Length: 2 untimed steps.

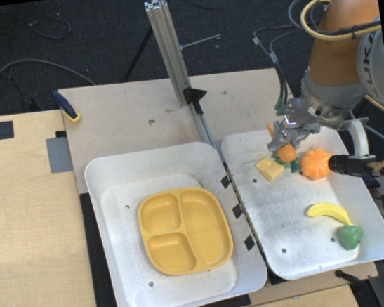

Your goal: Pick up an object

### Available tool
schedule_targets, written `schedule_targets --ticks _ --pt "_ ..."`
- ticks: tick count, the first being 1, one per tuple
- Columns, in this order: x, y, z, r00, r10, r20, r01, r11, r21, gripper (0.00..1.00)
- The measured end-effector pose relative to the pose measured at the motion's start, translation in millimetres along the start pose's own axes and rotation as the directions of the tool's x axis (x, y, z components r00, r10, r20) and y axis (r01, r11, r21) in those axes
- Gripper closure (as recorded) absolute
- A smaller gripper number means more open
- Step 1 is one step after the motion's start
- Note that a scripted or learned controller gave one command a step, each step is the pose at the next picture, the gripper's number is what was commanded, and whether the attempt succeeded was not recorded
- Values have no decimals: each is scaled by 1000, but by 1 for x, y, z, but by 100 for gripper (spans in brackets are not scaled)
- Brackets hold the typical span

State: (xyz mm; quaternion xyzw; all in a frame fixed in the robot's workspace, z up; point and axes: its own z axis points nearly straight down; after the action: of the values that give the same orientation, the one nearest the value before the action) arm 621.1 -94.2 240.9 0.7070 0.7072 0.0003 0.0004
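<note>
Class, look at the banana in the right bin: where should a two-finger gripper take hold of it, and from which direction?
Grip the banana across its narrow middle, coming straight down from above. It lies flat on the bin floor, curved, with bare floor either side; the green thing crowds its lower end.

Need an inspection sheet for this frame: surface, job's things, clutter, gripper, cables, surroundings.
Surface: two shallow white bins, left bin and right bin, on a pale bench board.
Job's things: in the right bin, a pale yellow block, a small orange piece, a round orange toy fruit, a yellow toy banana, a green toy lump.
Clutter: yellow three-compartment plastic plate in the left bin.
Gripper: two-finger gripper low over the small orange piece; hold not confirmed.
Cables: yellow hose loop at the arm; black cables on the floor.
Surroundings: aluminium post, wooden tabletop.
</note>
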Motion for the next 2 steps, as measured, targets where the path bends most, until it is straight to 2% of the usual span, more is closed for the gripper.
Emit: schedule_targets --ticks 1,2 --pt "58 -7 10 1000 -4 -2 4 1000 6 100" --pt "116 -17 4 1000 -4 -2 4 1000 6 100"
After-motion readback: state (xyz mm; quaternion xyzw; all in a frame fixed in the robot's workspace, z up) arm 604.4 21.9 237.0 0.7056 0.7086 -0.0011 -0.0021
